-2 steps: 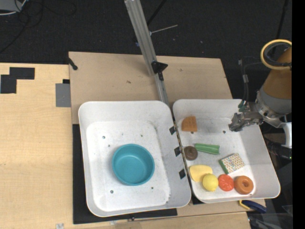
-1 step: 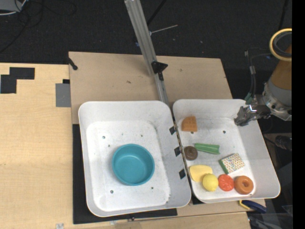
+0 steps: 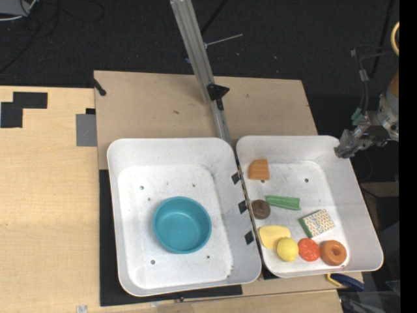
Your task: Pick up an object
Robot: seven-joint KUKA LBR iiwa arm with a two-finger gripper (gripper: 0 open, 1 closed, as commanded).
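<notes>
**White bins loaded, pincer parked outside: approach not started**

White right bin [image 3: 365, 204] carries all the candidate objects; the pincer [image 3: 346, 146] sits at that bin's upper-right corner, over the rim or just outside it, well apart from every item. Too small and dark to read the pincer, so I can't tell whether it's released or clenched. Nothing visible in it.

Step, as I judge it: pre-approach. No target is committed yet.

Next move calls for: swing left and inward over the right bin, pick one item with clearance, descend straight onto it. Best bets look like the orange block [image 3: 259, 169] or the green stick [image 3: 283, 202], since both lie apart from their neighbours. The front row is crowded, so nudging a neighbour is likely there.

Count, right bin:
- 1 orange block, back left
- 1 green stick, middle
- 1 brown round piece [image 3: 260, 208], just left of the stick, near the bin wall
- 1 patterned green-edged block [image 3: 317, 223]
- 1 yellow flat piece [image 3: 272, 234] touching 1 yellow ball [image 3: 287, 249]
- 1 red ball [image 3: 309, 250], just beside 1 orange ring [image 3: 333, 253]

Total 8.

Left bin [image 3: 130, 162]: 1 teal bowl [image 3: 182, 223], upright.

Bins: 2, side by side on the counter [image 3: 45, 194].
</notes>
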